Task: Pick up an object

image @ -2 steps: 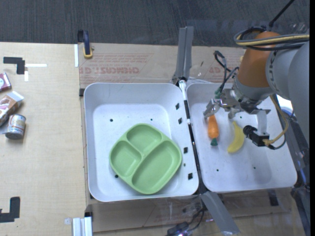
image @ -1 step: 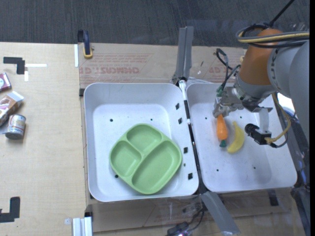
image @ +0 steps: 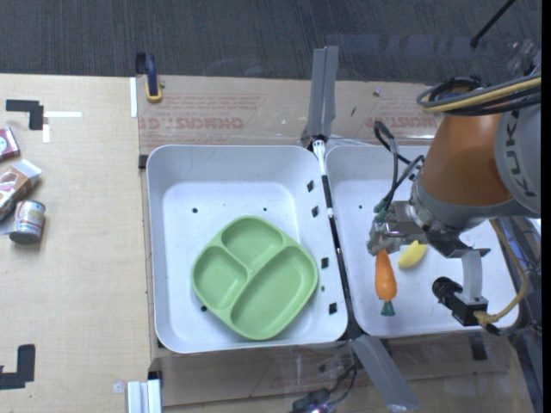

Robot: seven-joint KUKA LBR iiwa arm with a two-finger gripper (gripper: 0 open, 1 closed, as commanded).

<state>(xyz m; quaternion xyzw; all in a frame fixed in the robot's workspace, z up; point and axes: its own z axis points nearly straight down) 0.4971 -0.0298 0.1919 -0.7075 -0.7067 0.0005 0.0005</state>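
2 shallow white bins were seen side by side on the bench. In the left bin (image: 172, 196) a green divided plate (image: 256, 276) with 3 compartments lay flat toward the near side. In the right bin (image: 362, 188) a toy carrot (image: 385, 282) lay with its orange body pointing away from the camera and its small green top toward the near wall; a yellow piece (image: 412, 253), possibly a toy banana or lemon, lay just beside it on the right.

The gripper (image: 387, 232) was held low over the right bin, directly above the carrot's upper end, with the orange-banded wrist behind it. Whether its fingers were spread or closed could not be told, as they were blurred against the cabling, and nothing was clearly seen between them.

The carrot was judged the likeliest target. It was judged to be light, rigid plastic with a smooth, tapering surface, so slipping toward the thin end was thought possible. A hold across the thick orange middle, at right angles to its length, was judged safest. The yellow piece, being so near, could be nudged during the descent.
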